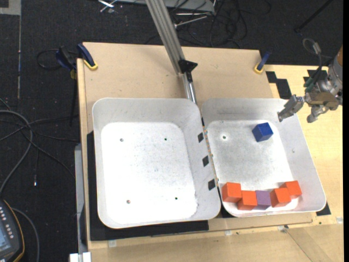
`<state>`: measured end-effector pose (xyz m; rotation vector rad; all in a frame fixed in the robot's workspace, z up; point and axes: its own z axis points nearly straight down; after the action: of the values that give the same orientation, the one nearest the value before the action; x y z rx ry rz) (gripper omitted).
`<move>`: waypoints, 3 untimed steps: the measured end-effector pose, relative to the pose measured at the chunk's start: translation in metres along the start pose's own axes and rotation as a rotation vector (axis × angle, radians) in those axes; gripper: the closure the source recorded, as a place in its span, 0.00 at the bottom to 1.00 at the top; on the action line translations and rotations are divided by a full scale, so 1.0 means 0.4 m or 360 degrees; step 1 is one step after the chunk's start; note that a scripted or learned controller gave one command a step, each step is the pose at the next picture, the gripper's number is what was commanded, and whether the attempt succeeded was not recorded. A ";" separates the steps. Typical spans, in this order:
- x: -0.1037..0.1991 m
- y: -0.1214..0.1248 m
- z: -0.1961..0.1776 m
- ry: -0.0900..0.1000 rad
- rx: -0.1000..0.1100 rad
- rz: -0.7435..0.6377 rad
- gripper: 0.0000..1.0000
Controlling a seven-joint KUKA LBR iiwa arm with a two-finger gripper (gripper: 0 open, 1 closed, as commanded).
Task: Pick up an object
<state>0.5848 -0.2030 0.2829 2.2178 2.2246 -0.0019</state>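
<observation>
Blue cube sits alone on the floor of the right bin, toward its far side, untouched. Rest of the blocks are packed in a row along that bin's near wall: orange block, a second orange one touching it, purple block, then two more orange and at the right end. All still resting on the bin, none lifted.

Left bin holds no blocks that I can see.

Hand hangs over the far right corner of the right bin, right of the blue cube and apart from it. Two fingers look spread, nothing between them, so open and carrying nothing.

Progress: pick not started as far as the grasp goes. No contact with any block. Left to do: line up over a target, descend, close, lift.

My read: blue cube is the likeliest target, being nearest the hand with free space on every side. The near-wall row is tight, blocks touching each other and the wall, so little finger room there.
</observation>
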 end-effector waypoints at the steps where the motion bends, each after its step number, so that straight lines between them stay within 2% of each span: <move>1: -0.024 0.081 0.381 0.0003 0.0008 0.0001 0.00; 2: 0.068 0.201 0.474 -0.0001 -0.0004 -0.0006 0.00; 3: 0.190 0.083 0.467 0.0003 0.0003 -0.0003 0.00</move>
<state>0.6175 -0.1269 0.0960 2.2176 2.2288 -0.0015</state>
